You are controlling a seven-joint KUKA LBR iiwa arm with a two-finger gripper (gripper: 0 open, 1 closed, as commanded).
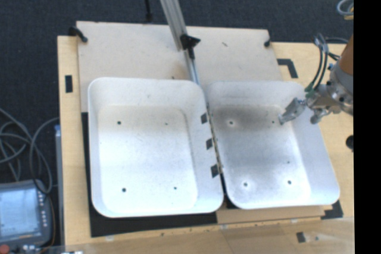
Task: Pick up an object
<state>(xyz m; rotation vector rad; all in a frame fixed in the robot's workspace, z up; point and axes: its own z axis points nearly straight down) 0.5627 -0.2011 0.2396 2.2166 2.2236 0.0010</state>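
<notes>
My gripper (302, 114) hangs over the upper right part of the right bin (262, 187), near that bin's far right corner. Its two grey fingers (289, 111) are spread apart and open, with nothing between them. The bin floor beneath it is white with dark scuffing and a few small holes. The left bin (149, 199) lies beside it, well to the gripper's left.
A slanted aluminium post (169, 3) comes down from the top to the gap between the bins. Small black clips (209, 143) line that shared edge. Cables (321, 62) hang by the wrist at the right. A screen unit (21, 214) sits at the bottom left.
</notes>
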